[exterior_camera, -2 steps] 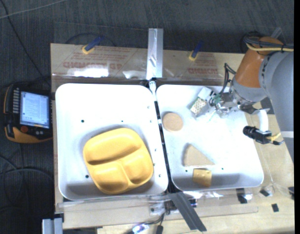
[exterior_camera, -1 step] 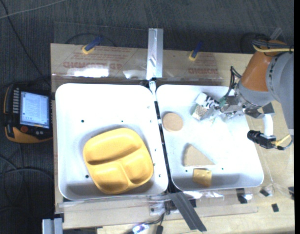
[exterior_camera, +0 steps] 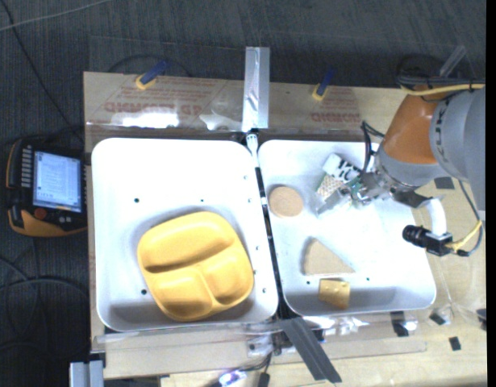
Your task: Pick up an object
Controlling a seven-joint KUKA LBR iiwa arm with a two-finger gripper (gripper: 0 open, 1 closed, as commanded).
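The tool [exterior_camera: 344, 190] is low in the right bin [exterior_camera: 409, 289], over a small white packet [exterior_camera: 338, 168] with black letters too blurry to read. I cannot tell its grip. A round brown disc [exterior_camera: 285, 201], tan wedge [exterior_camera: 324, 258] and gold block [exterior_camera: 334, 293] lie nearby. A yellow tray [exterior_camera: 196, 264] sits in the left bin [exterior_camera: 127, 168].

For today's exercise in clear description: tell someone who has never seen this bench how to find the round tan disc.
Start at the right-hand shallow white bin. Look by its left wall, near the divider between the two bins: the round tan disc lies flat there. Its neighbours are a tan triangular wedge and a small mustard block; it alone is circular.
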